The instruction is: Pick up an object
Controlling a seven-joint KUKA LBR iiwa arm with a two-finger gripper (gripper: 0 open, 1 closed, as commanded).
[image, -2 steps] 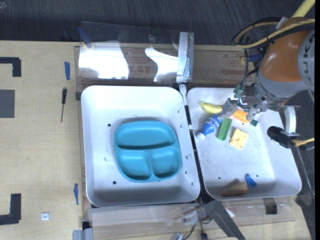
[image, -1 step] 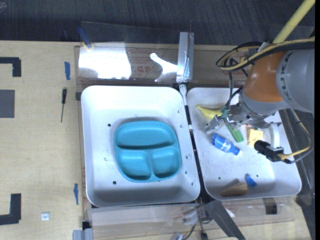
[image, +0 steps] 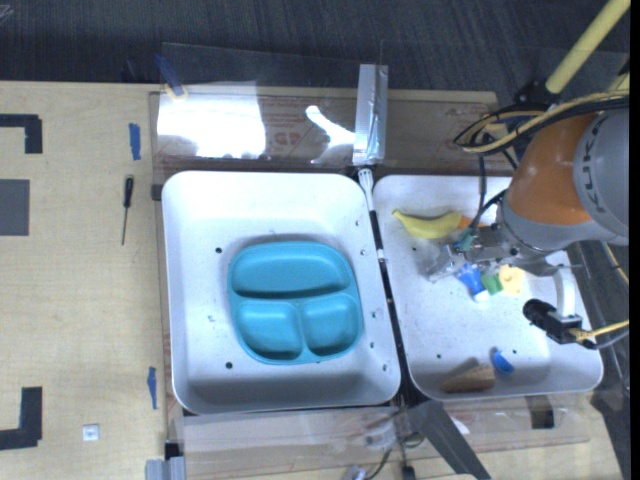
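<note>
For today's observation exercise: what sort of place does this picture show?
Probably a robotics lab bench for pick-up trials: a grey-and-orange robot arm reaches over two white bins, one holding a blue divided tray, the other a banana.

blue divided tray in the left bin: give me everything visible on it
The blue compartment tray looks like smooth matte plastic, a rounded rectangle with soft corners. Raised ridges split it into three wells: one long one across the far side, two smaller ones side by side on the near side. It lies flat, open side up, roughly central on the floor of the left white bin, slightly rotated relative to the bin walls. Only the bin floor touches it; it stands apart from all four walls. Its wells look bare.
</note>
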